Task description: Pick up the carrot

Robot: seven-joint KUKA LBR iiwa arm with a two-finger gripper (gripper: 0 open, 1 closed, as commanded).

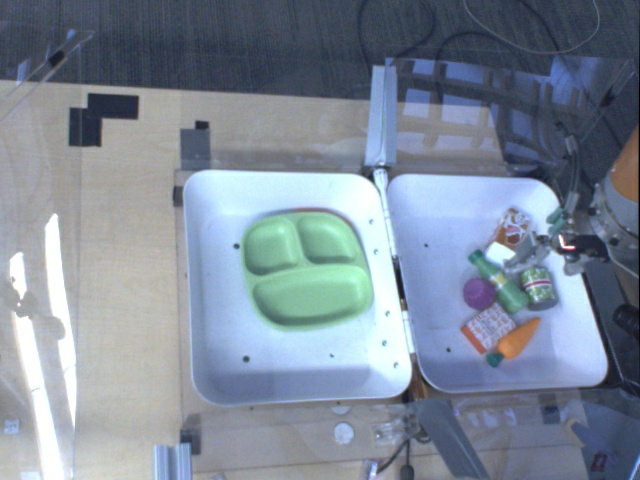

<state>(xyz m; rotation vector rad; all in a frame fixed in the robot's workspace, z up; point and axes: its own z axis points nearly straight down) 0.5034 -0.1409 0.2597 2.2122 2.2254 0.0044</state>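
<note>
Pale wood worktop [110, 298] under two white bins, left bin [210, 368] holding green tray [305, 270], right bin [440, 358] with purple ball [478, 292], green bottle [497, 279], carrot [518, 339] near its front right, hand [562, 236] at bin's right rim above, finger state unreadable.

Fixed overhead camera, slanted down, both bins [200, 298]

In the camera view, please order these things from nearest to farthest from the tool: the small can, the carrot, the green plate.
From the tool, at the right bin's right edge:
1. Small can, just below-left of it.
2. Carrot, lower in the same bin, near the front.
3. Green plate, in the left bin.
</note>
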